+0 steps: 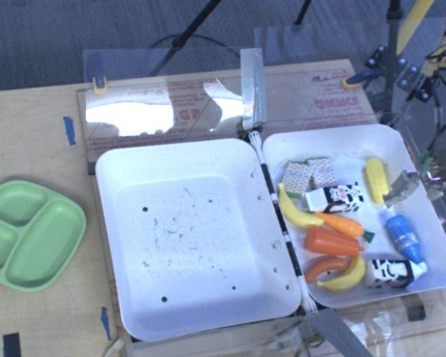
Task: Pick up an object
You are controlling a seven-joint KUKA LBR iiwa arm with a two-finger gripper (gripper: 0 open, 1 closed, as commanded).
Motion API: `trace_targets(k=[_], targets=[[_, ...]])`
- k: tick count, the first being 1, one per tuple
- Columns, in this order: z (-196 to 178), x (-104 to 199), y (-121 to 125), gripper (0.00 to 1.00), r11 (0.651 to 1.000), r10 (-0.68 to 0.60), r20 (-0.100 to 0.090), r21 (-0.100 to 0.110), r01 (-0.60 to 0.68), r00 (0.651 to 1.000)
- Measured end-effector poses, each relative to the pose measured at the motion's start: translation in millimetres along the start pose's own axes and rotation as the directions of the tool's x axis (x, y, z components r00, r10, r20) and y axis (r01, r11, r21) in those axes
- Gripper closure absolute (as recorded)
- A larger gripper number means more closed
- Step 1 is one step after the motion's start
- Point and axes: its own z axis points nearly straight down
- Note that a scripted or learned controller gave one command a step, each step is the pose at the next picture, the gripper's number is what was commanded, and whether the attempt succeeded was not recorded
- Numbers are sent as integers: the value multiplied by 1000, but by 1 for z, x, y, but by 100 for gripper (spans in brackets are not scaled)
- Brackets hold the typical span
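Several toys crowd the right bin in the camera view: bananas, a carrot, a blue bottle; the gripper sits at the bin's right edge beside a yellow banana, its opening impossible to judge; tight packing risks a glancing, failed grab.

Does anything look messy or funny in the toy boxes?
A bit. All the toys are heaped in the right bin: a banana leans across a carrot, and a blue bottle lies on its side. The left bin has faint scribbly marks.
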Motion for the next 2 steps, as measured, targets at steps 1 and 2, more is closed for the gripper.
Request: trace_targets(k=[1,2], targets=[[58,-22,-21,0,971,-239,0,0,239,971],[62,-22,59,0,893,-450,4,-3,450,893]])
